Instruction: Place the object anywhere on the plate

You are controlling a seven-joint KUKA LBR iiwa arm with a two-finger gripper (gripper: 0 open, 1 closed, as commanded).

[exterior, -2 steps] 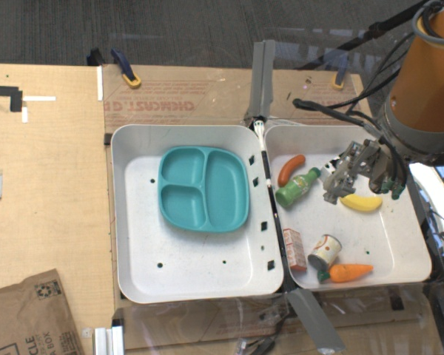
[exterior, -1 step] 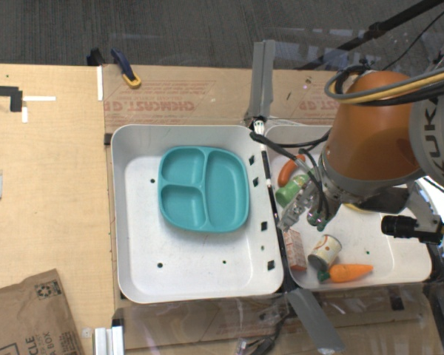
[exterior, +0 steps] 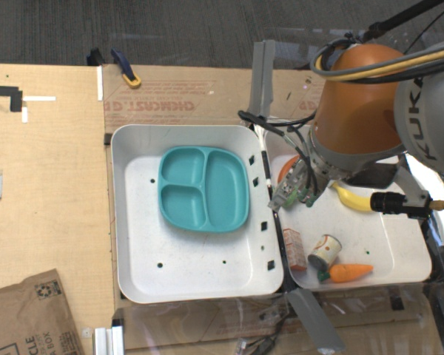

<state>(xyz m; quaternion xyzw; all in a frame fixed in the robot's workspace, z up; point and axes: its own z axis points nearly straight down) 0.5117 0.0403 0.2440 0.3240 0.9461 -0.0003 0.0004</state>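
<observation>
Above the seam between the two white bins, the claw [exterior: 292,191] hangs low over the right bin [exterior: 411,261]; whether it is spread or pressed together cannot be told, and nothing can be seen between its tips. Objects to choose from lie in the right bin: a banana [exterior: 354,198], smooth and curved; a carrot [exterior: 345,273], tapered and orange; a small can [exterior: 325,251], lying tilted; and a labelled packet [exterior: 293,248] against the left wall. An orange object [exterior: 285,170] is partly hidden beside the claw. The plate [exterior: 204,189], teal, rounded and split into three compartments, sits in the left bin [exterior: 133,220]. Judged from this, a grasp comes first: close across a narrow, firm section, lift clear of both bin walls, then release low over any compartment.
</observation>
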